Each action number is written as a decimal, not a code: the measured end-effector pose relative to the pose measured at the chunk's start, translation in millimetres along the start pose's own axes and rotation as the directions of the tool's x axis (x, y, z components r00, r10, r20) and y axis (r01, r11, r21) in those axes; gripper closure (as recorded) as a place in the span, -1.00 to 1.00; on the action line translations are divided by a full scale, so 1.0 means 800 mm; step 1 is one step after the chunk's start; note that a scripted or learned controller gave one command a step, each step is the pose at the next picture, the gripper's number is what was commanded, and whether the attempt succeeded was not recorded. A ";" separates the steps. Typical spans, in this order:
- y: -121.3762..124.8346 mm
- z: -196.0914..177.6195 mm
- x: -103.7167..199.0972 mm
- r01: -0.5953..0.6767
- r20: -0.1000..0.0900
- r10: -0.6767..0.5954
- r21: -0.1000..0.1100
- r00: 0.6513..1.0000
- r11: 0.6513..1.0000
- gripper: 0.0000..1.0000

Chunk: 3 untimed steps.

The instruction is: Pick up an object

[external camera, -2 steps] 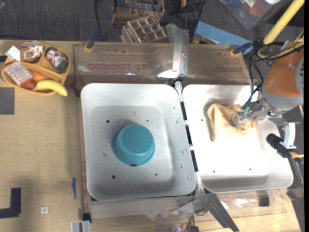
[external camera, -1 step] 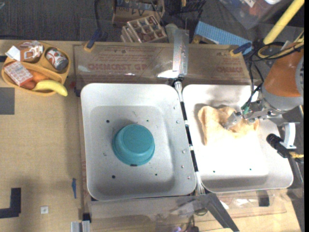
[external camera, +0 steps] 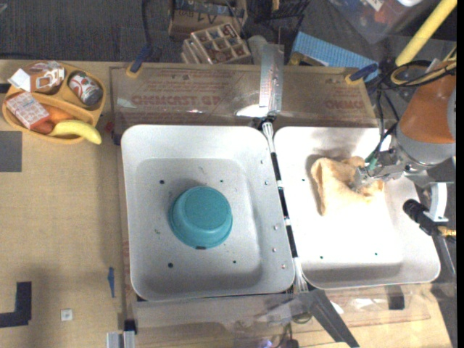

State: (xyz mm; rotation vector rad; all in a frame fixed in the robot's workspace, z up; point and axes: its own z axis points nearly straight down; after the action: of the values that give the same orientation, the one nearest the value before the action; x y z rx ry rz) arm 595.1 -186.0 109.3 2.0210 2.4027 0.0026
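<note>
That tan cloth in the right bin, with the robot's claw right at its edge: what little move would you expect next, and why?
Probably a short, slow lift straight up. The gripper sits low at the right edge of the tan cloth, which lies crumpled in the right bin. Whether it has caught the cloth is unclear, and a small rise would show that.

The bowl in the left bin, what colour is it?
Teal, as the camera view shows the bowl.

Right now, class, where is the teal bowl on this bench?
In the camera view, the teal bowl sits upside down near the middle of the left white bin, across the divider from the tan cloth in the right bin.
</note>
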 end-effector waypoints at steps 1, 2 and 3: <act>0.031 0.021 -0.031 0.076 0.005 -0.076 -0.009 0.997 0.997 1.00; 0.072 -0.063 0.032 0.365 0.000 -0.365 0.002 0.931 0.931 1.00; 0.094 -0.115 0.117 0.590 0.000 -0.590 0.001 0.807 0.807 1.00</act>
State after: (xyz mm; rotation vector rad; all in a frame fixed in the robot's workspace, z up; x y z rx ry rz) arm 653.3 -81.1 201.5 1.1755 2.9118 0.0000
